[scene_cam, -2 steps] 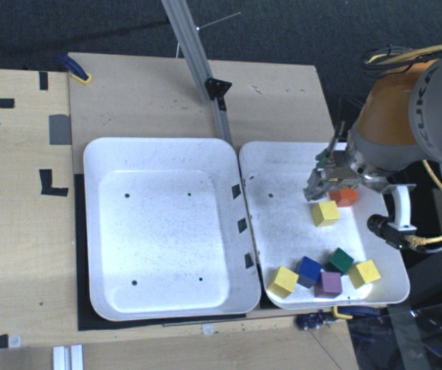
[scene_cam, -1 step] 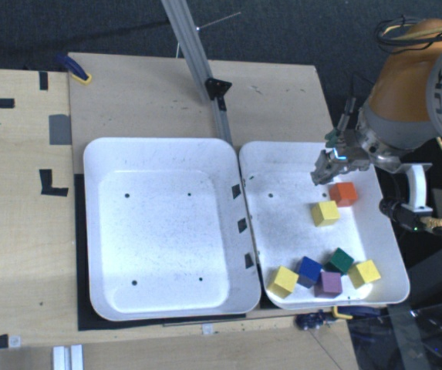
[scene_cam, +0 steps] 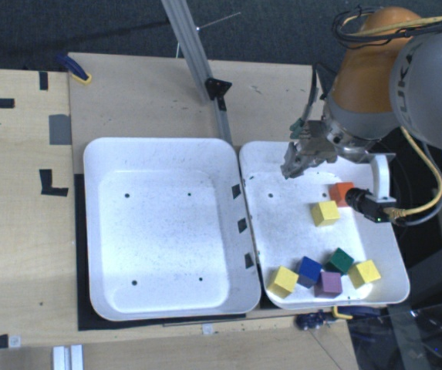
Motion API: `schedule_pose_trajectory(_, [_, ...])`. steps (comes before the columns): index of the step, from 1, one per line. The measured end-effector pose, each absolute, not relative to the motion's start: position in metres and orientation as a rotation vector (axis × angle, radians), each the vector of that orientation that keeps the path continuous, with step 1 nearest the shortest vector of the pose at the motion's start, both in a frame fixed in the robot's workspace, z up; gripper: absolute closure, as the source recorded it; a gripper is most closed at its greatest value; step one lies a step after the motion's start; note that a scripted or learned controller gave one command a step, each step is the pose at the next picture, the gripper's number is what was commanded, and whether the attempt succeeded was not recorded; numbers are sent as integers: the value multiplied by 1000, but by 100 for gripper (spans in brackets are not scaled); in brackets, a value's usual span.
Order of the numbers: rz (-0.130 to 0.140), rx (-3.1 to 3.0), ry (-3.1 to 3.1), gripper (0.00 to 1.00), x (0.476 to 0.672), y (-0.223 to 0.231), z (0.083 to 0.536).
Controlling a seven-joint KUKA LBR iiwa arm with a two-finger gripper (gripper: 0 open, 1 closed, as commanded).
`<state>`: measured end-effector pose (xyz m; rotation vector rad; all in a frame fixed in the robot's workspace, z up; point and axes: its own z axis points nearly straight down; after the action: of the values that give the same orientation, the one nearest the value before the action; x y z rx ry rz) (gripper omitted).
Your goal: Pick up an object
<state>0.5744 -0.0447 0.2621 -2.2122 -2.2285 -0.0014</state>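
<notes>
My gripper [scene_cam: 292, 169] hangs over the far left part of the right bin [scene_cam: 282, 222], above bare white floor. Nothing shows between its fingertips. An orange block [scene_cam: 341, 191] and a yellow block [scene_cam: 325, 213] lie to its right and nearer the front. Along the bin's front edge sit a yellow block [scene_cam: 284, 280], a blue block [scene_cam: 309, 270], a purple block [scene_cam: 329, 283], a green block [scene_cam: 342, 260] and another yellow block [scene_cam: 366, 272].
The left bin [scene_cam: 163, 226] lies beside the right one, split by a ridge with black clips [scene_cam: 242, 223]. A slanted metal post [scene_cam: 194, 45] rises behind the bins. The grey arm with its orange band [scene_cam: 375, 60] fills the upper right.
</notes>
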Motion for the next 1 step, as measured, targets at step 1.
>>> schedule_pose_trajectory(1, [4, -2212, -2227, 100, 582, 9, 241])
